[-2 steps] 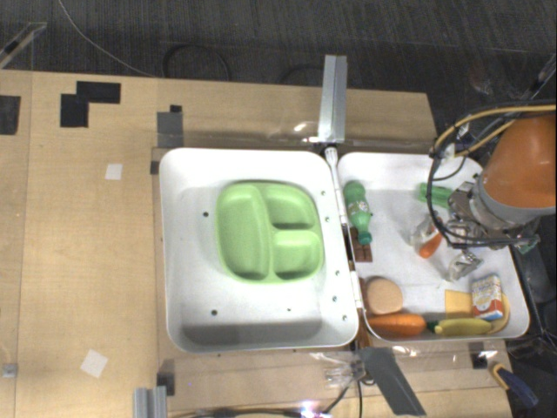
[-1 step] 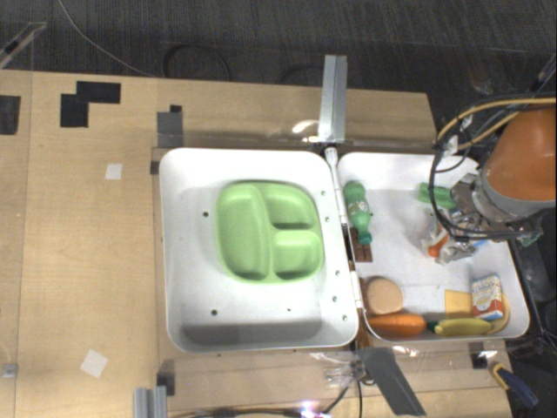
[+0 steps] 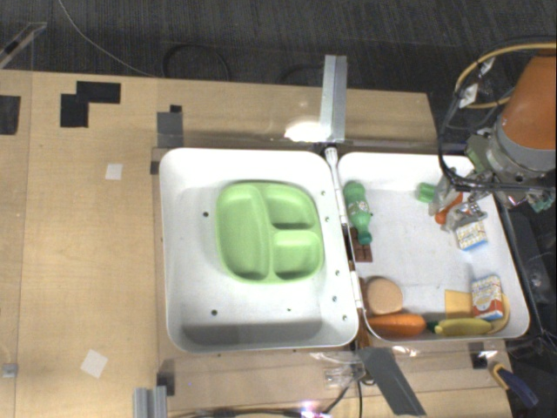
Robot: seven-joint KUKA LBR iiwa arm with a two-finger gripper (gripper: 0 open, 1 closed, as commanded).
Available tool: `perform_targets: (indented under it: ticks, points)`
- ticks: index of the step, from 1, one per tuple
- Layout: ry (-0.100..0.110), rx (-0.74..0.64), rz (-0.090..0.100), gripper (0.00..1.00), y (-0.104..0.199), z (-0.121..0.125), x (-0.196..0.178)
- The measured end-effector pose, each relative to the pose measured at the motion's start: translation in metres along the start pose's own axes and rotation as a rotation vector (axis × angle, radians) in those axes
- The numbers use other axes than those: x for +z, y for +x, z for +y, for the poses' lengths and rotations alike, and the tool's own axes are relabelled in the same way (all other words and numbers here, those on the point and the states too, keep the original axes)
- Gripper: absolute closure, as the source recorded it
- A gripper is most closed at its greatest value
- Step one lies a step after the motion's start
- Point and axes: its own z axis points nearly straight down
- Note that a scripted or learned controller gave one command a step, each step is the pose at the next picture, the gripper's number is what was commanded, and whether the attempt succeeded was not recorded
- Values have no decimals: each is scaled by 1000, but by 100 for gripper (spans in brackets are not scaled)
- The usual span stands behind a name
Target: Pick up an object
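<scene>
Bench: I see a wooden top (image 3: 78, 259), two white bins.
Gripper (image 3: 459, 205): right bin's (image 3: 409, 233) two o'clock; grip state, I cannot tell.
Progress: nothing visibly lifted; pick remains.

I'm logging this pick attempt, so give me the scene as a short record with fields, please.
left bin: holds a green divided tray
right bin: green bottle by the divider, bread roll, carrot, banana, small carton
arm: over the right bin's far right corner
gripper: low in that corner, beside a small packet
fingers: cannot tell
</scene>
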Motion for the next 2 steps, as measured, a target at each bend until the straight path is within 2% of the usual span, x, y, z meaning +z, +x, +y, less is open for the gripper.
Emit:
perform_targets:
  ticks: [1, 2]
  points:
    - [-6, -224, 7, 100, 13, -54, 46]
    - [-3, -61, 1, 100, -36, -25, -21]
